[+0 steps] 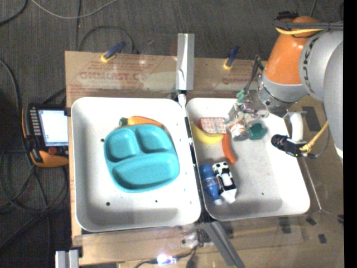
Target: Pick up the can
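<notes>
The can point(239, 129), small and red-and-white with a silvery top, lies in the upper part of the right bin point(279, 200). It sits between a banana point(204, 136) and a teal-green object point(257, 130). My gripper point(245, 116) hangs right over the can's upper end, reaching in from the right under the orange band of the arm point(287, 49). The wrist hides where the gripper meets the can, so I cannot make out whether they touch.
The right bin also holds a red-and-white packet point(212, 125), an orange carrot-like piece point(229, 150), a blue bottle point(209, 184) and a black-and-white item point(226, 181). In the left bin point(89, 149) a teal divided tray point(144, 155) covers an orange object point(146, 120).
</notes>
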Motion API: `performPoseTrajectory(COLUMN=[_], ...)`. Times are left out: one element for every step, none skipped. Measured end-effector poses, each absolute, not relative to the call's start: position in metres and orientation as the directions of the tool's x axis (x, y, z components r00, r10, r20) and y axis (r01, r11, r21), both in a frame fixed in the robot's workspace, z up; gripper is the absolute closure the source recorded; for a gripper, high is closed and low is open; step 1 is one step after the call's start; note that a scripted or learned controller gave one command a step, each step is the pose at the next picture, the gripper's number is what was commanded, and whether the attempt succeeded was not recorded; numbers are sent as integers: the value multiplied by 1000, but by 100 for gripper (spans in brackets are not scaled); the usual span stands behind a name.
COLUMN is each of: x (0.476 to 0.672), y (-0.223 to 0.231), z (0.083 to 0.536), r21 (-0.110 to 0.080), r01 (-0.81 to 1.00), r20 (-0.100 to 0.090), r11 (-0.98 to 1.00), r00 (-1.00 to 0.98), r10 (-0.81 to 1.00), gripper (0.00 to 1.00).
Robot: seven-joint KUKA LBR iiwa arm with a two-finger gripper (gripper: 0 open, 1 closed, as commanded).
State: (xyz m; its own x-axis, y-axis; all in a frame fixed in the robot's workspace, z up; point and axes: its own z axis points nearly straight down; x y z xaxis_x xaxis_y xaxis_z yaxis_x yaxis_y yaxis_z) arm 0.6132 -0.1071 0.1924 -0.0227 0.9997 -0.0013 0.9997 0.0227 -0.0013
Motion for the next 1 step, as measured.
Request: performPoseTrajectory(x=[569], y=[-111], z=[222], r21=[-2], r01=[973], r20=[-2], r11=[231], r00=[-231], r10=[973], gripper=[100])
